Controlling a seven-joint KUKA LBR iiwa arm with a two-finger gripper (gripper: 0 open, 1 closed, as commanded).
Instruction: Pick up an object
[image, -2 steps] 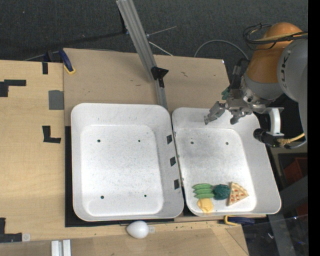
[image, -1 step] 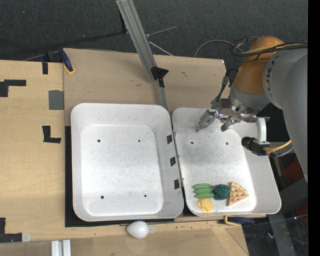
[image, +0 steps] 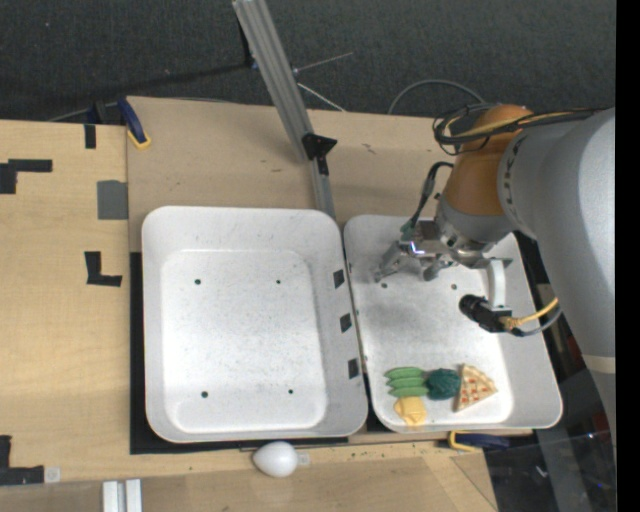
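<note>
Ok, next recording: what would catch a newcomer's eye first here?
The big grey arm with its orange band reaches in from the right over the right white bin. In that bin's near corner sits a cluster of small toy foods: a pizza slice, green pieces and a yellow piece.

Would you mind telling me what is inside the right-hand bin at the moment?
The right bin holds a green toy, a dark green piece, a yellow piece and a pizza slice near its front. The arm covers its far corner.
</note>
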